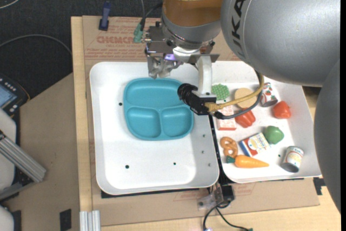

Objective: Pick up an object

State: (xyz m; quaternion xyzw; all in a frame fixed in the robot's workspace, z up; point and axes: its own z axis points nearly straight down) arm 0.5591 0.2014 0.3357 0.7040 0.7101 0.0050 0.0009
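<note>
**Desk** (81,116): brown board surface, showing to the left of the blue divided plate (157,108) and carrying both bins.

**Left bin** (111,162): shallow and white. The blue divided plate lies flat in its rear half, three compartments facing up.

**Gripper** (161,67): hangs at the plate's rear edge, about mid-width. Whether it is set wide or narrow cannot be told from this angle.

**Right bin** (270,171): white, to the right of the plate. It holds the loose toy items available for picking, all lying apart from the gripper:
- green leafy piece (219,90), nearest the plate's rear right corner
- red-and-white packet (227,124), right of the plate's front right corner
- pretzel (228,144), right of the plate and forward of its front edge
- tan bun (243,93), beyond the leafy piece
- red pepper (246,118), beyond the packet
- carrot (250,162), forward of the pretzel
- small carton (255,143), beyond the pretzel
- small red-labelled can (268,96), beyond the bun
- green pepper (274,134), beyond the carton
- red fruit (281,110), well apart from the plate
- tin can (292,158), on its side, farthest from the plate
</note>
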